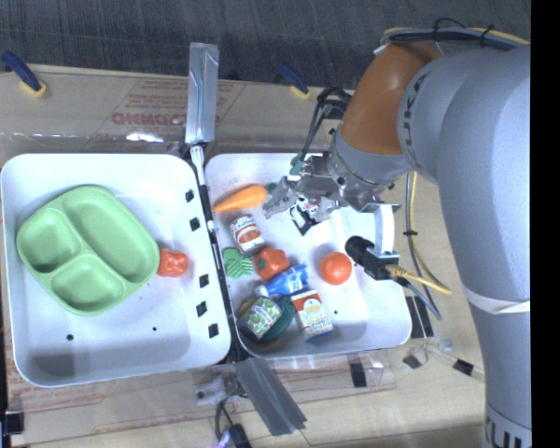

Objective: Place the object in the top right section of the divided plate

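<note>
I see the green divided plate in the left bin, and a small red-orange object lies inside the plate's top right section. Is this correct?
Not quite. The green divided plate is in the left bin, but the small red-orange object lies on the bin floor beside the plate's right edge, not inside any section. The camera view shows this.

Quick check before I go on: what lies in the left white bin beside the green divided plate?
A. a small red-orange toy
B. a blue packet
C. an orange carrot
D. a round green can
A: a small red-orange toy lies on the floor of the left white bin, just off the right edge of the green divided plate; the carrot, packet and can are in the right bin.
</note>
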`<action>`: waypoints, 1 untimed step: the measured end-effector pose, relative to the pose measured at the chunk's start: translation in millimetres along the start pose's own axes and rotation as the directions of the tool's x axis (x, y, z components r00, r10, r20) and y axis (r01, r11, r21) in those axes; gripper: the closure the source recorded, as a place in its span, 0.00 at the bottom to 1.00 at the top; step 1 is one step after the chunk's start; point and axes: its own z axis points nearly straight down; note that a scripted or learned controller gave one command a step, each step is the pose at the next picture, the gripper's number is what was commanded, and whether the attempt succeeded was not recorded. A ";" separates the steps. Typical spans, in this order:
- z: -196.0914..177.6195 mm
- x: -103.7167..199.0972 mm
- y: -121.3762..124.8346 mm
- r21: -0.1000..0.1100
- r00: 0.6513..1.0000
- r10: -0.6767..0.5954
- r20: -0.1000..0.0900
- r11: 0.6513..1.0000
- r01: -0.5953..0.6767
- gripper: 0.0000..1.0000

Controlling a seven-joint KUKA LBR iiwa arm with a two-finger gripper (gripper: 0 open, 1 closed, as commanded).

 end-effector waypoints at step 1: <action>-64.7 -16.4 6.4 -0.003 0.850 -0.528 0.004 0.850 0.528 0.00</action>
